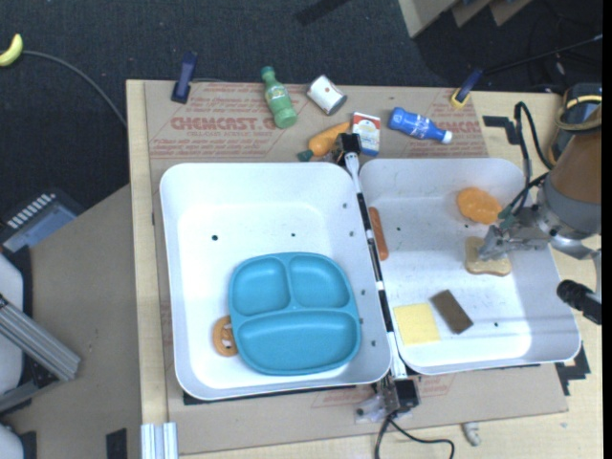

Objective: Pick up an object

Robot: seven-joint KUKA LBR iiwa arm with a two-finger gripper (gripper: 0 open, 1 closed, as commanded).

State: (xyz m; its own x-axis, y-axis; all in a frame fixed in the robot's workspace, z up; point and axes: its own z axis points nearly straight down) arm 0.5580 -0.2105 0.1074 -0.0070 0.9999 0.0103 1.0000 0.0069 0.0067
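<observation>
Here, tan bread-like piece point(489, 261), flat, ragged-edged, beneath fingers point(493, 241)

Two white bins point(191, 199) hold one blue divided plate point(292, 312), one pretzel point(224, 337), one yellow square point(417, 323), one brown block point(451, 311), one orange piece point(477, 204) and one tan slice point(488, 261).

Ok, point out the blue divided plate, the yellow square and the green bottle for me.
blue divided plate point(292, 312): camera view, on the ridge between its compartments.
yellow square point(417, 323): camera view, middle of its top face.
green bottle point(280, 101): camera view, middle of its body.
</observation>
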